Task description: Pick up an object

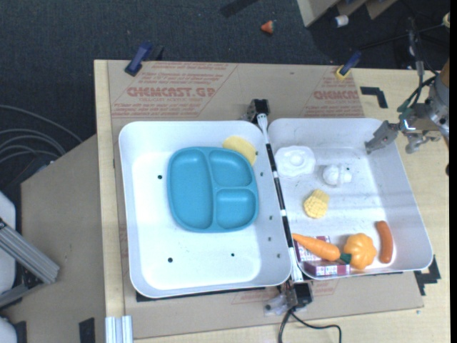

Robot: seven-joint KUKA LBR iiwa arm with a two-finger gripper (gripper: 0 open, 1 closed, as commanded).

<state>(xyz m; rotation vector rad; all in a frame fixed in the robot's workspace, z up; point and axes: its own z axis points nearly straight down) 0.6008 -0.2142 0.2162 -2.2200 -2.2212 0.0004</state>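
My end effector [400, 133] hovered over the right white plastic bin's [408, 191] far right rim, its grip state unclear. The yellow corn cob piece [316, 204] lay mid-bin; I judged a centred, vertical descent best.

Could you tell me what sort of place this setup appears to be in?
Most likely a robotics lab test bench, not a kitchen. Two white bins sit clamped on a protective-paper-covered board, holding toy food such as a carrot and a blue divided plate, with loose cables on dark carpet.
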